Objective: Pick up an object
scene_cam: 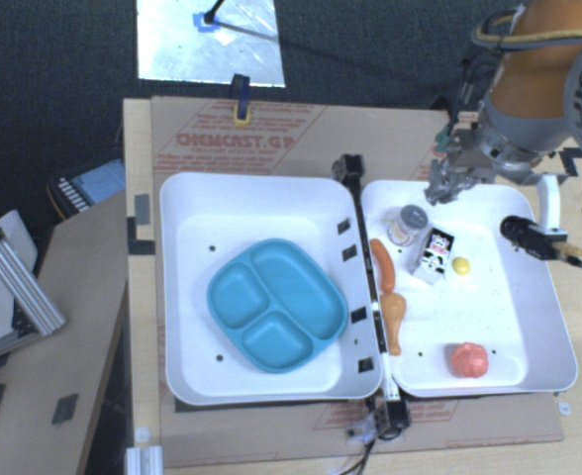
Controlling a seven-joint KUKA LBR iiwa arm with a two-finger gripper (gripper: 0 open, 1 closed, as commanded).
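My gripper [441,191] hangs over the far left part of the right bin [529,305], just above and to the right of a small round jar [407,223]. No object shows in its grasp. Beside the jar lies a black and white box [434,254], with a small yellow ball [460,264] to its right. An orange carrot [382,263] and a tan drumstick-shaped piece [394,319] lie along the bin's left wall. A pink-red lump [469,359] rests near the front.
The left bin [187,216] holds a blue divided plate [275,305]. A black clip [349,167] sits where the two bins meet at the back. A shiny square sheet [210,28] lies behind the bench.
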